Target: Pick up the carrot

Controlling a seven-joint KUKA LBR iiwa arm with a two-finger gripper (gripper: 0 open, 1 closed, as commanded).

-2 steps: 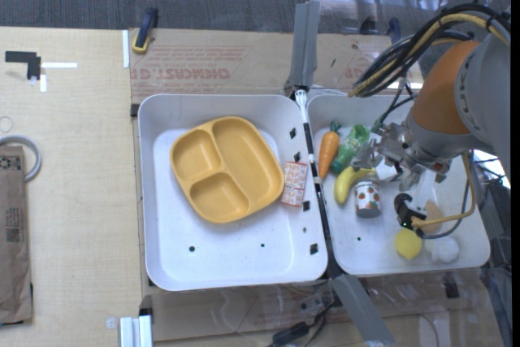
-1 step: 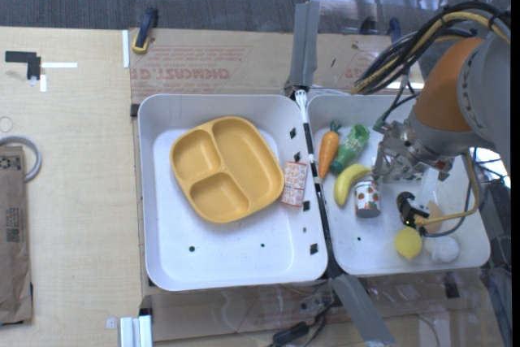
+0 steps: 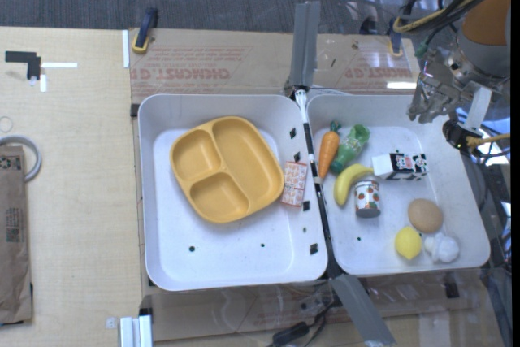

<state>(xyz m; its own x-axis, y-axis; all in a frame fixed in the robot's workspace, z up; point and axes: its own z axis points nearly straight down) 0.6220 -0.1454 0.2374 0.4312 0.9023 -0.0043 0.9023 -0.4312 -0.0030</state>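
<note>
1. In the left white plastic bin (image 3: 162,256) lies a yellow three-compartment plastic plate (image 3: 223,168), and just beside its right edge a small pink-and-white printed carton (image 3: 294,183) leans near the divider between the bins. Neither is part of the task.

2. Just across that divider, in the right white plastic bin (image 3: 463,199), the small orange toy carrot with a green leafy top (image 3: 327,149) lies against the bin's left wall, its green end toward the far side and its tapered tip pointing toward the near side. A green leafy-looking toy vegetable (image 3: 352,144) is touching or nearly touching its right side, and a yellow toy banana (image 3: 349,180) lies near its tip.

3. Further right sit a small cylindrical can (image 3: 367,197), a black-and-white toy carton (image 3: 400,165), a tan egg (image 3: 425,215), a yellow lemon (image 3: 409,243) and a white lumpy item (image 3: 443,248).

4. At the far right, the metal two-finger gripper (image 3: 432,100) hangs above the bin's far right corner, well apart from the carrot. I cannot tell from this slant how its claw stands; nothing is visibly grasped.

5. By my judgement the pick is not yet begun: approach, descent, grip and lift all remain.
</note>
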